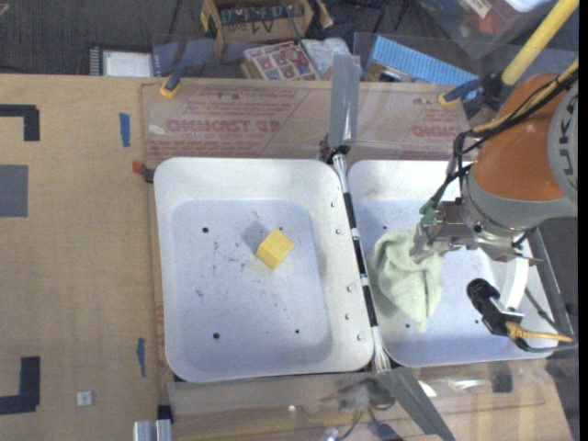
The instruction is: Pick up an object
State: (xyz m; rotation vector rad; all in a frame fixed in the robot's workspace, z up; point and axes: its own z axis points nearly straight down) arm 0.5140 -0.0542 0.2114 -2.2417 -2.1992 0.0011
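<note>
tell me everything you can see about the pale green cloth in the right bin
The pale green cloth is a soft, crumpled piece of fabric, bunched into a loose, irregular heap with folds and wrinkles. It looks like a light towel or rag. It sits in the left part of the right bin, close to the wall shared with the left bin. Its upper right edge rises toward the gripper, which is right at the cloth there. Whether it is actually gripped cannot be made out.
</note>
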